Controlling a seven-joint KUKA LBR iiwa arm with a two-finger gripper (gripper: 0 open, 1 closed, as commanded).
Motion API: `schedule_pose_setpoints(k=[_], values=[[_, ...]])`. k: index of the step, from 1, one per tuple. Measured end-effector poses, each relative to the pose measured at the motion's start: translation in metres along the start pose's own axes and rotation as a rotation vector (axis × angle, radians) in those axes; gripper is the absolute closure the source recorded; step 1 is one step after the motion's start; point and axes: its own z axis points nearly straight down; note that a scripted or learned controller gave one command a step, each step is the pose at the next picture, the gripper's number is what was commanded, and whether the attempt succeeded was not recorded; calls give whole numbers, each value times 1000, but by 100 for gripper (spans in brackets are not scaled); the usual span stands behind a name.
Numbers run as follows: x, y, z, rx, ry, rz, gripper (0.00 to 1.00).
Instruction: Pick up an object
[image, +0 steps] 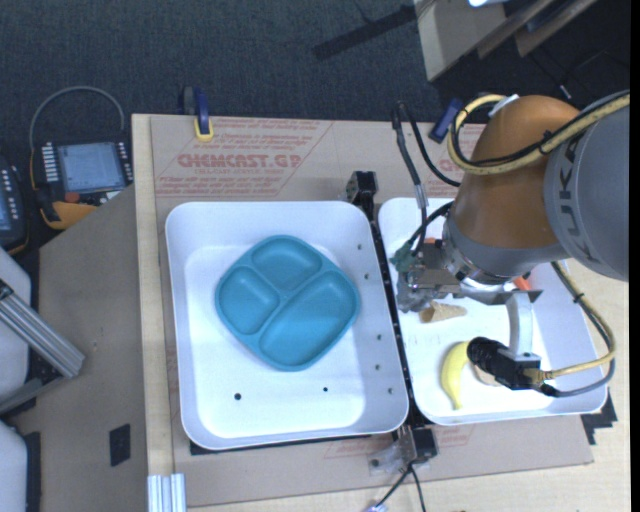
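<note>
Banana (455, 377) is lying in a bin (500, 406) near our claw (421, 284). We are failing to tell whether the claw is apart.

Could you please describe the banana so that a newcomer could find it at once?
Look at the white bin on the picture's right, under the arm. Near its front edge lies the banana, yellow and curved, unlike the small tan piece behind it.

Most of the right bin (500, 404), 1 banana (455, 378) end, beneath the arm (520, 190)
</note>
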Motion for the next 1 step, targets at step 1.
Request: schedule_pose_setpoints(k=[1], values=[[53, -3, 16, 1, -1, 1, 100]])
